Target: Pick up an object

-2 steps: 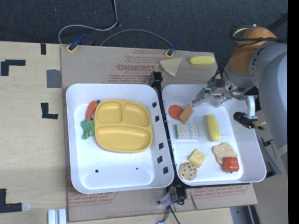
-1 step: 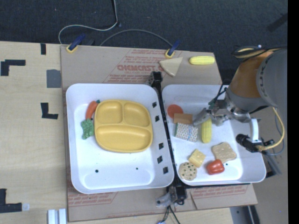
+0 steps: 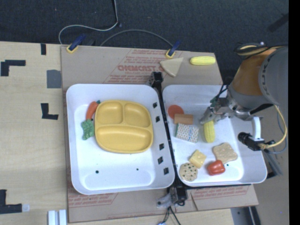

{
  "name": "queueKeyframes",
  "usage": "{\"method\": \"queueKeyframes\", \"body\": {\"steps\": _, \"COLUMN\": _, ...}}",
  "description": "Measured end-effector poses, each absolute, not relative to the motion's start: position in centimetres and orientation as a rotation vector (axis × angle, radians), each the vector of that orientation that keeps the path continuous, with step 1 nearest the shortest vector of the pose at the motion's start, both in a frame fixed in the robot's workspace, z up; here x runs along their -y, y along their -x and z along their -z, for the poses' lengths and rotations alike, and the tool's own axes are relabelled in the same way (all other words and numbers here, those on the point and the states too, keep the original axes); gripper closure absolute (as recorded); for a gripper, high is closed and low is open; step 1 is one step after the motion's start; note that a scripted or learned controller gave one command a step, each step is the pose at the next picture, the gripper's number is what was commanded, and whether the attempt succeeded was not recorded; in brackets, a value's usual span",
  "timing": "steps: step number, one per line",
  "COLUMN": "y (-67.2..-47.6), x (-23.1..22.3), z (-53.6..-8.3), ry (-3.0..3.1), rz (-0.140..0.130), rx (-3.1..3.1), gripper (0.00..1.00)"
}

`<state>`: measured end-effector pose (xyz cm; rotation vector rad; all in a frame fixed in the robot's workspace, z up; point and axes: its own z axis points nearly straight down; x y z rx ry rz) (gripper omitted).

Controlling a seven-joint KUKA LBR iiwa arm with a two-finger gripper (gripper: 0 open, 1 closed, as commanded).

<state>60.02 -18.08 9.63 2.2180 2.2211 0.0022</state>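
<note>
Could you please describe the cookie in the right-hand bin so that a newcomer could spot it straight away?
Find the right bin of the two white ones. Along its near edge, towards the divider, lies the cookie, beside a yellow cheese wedge. It is the only round, tan, dark-speckled piece there.

Yellow tray (image 3: 124, 127), orange carrot (image 3: 92, 109), green broccoli (image 3: 87, 129), red tomato (image 3: 216, 167), speckled cookie (image 3: 189, 171), yellow corn (image 3: 209, 131).

bench: light wood top (image 3: 28, 139)
cardboard sheet (image 3: 117, 64): flat on the bench
two white bins: left bin (image 3: 77, 172), right bin (image 3: 248, 172), side by side
loose on the cardboard: yellow corn (image 3: 202, 60), wedge of bread (image 3: 171, 67)
</note>
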Motion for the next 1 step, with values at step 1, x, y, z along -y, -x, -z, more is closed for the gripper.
{"method": "queueKeyframes", "body": {"steps": 1, "y": -61.0, "x": 9.25, "z": -17.71, "ry": -2.21, "rz": -0.009, "rx": -2.23, "gripper": 1.0}}
